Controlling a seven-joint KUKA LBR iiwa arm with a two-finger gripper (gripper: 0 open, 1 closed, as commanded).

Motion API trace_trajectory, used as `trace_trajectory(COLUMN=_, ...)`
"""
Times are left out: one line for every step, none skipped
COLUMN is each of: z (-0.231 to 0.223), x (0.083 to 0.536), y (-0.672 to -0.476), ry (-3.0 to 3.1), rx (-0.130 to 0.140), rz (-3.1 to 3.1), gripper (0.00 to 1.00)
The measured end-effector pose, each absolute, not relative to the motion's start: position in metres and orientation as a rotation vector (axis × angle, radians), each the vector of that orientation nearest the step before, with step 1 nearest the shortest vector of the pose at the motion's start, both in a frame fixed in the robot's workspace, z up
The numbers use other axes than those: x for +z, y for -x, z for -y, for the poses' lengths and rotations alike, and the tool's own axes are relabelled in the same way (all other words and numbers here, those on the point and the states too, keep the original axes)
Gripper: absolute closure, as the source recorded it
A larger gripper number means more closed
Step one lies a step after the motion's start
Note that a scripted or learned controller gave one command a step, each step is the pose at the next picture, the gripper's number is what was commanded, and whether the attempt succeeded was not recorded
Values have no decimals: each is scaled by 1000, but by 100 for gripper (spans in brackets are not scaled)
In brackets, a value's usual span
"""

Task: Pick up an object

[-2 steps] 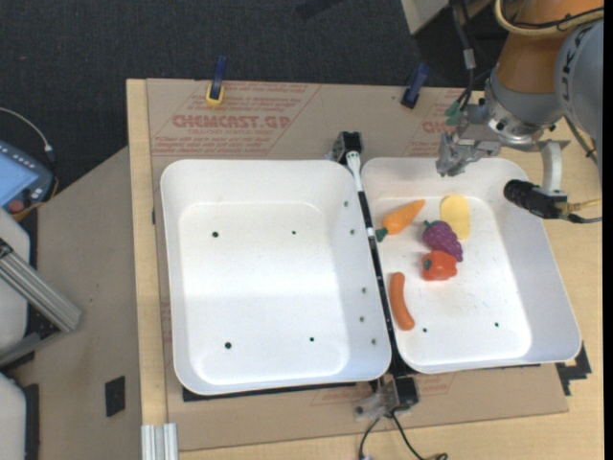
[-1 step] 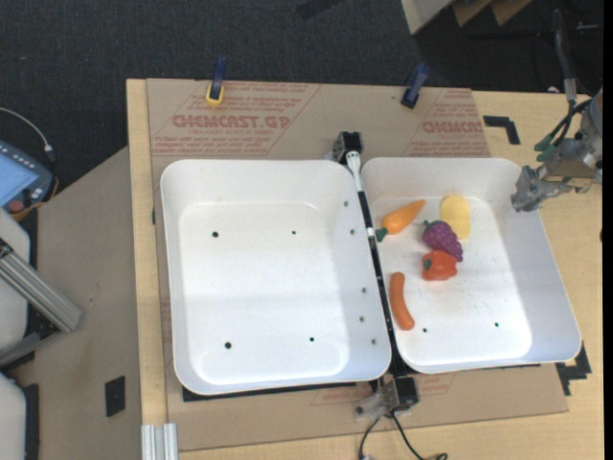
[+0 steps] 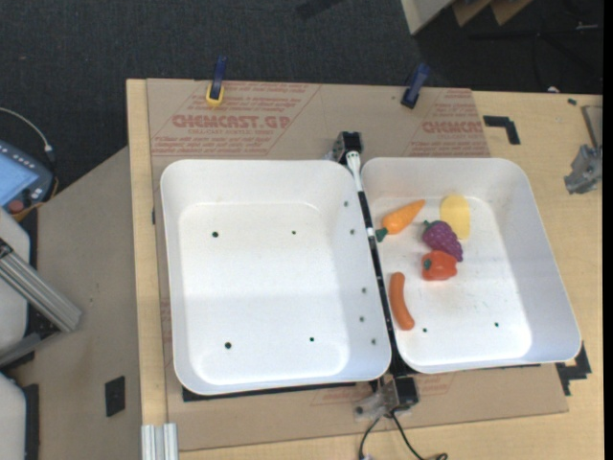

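"Five toy foods, all in the right bin?"

"Yes. Nearest lay the orange sausage, its length running near-to-far, just beside the bins' shared edge. Then came the red pepper, the purple grapes, and farthest the carrot and lemon."

"And the gripper?"

"Perhaps that grey piece at the view's right edge, well apart from the toys, which lay leftward of it in the view. Open or shut, I couldn't tell."

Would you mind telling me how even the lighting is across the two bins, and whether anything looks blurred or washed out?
In the camera view, the left bin has a brighter band over its lower floor, a dimmer upper half. The right bin is evenly lit, and the carrot, grapes and sausage cast only faint shadows. The lemon looks slightly washed out, and the whole picture is a little soft.
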State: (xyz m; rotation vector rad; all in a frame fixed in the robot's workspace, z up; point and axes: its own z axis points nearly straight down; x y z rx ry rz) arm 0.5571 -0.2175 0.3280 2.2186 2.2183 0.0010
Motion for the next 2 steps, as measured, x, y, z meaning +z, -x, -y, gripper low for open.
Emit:
trace_trajectory(z=132, x=404, y=-546, ry=-2208, rx=10, rz=-2225, gripper=100)
trace_trajectory(z=111, x=335, y=-518, ry=-2224, rx=-4, rz=-2225, gripper=100)
